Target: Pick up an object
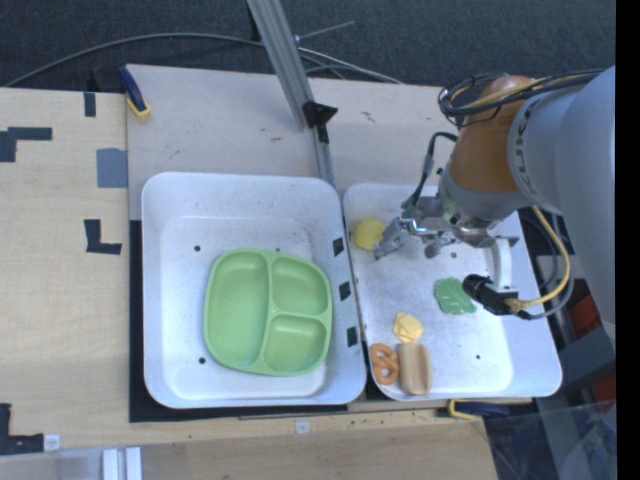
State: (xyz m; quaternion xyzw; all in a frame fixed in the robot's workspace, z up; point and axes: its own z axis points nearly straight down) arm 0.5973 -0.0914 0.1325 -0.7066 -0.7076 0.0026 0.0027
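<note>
A rounded, smooth yellow lemon-like piece point(368, 233) with no clear long axis lies at the right bin's point(530, 368) upper left, just beside the metal gripper point(392, 243), whose jaws' state I cannot tell. Nearby lie a flat green leaf shape point(453, 296), a tan bun point(414, 368) standing lengthwise beside a twisted pretzel point(383, 363); the left bin point(165, 268) holds a glossy green divided plate point(268, 312).

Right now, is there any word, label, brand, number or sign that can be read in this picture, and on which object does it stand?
There is no readable text.
Green divided plate in the left bin: plain, no print.
Right bin and its small items: no lettering visible.
Dark tape pieces on the bench: plain shapes, not letters.
Arm with orange band: no marking legible.
</note>
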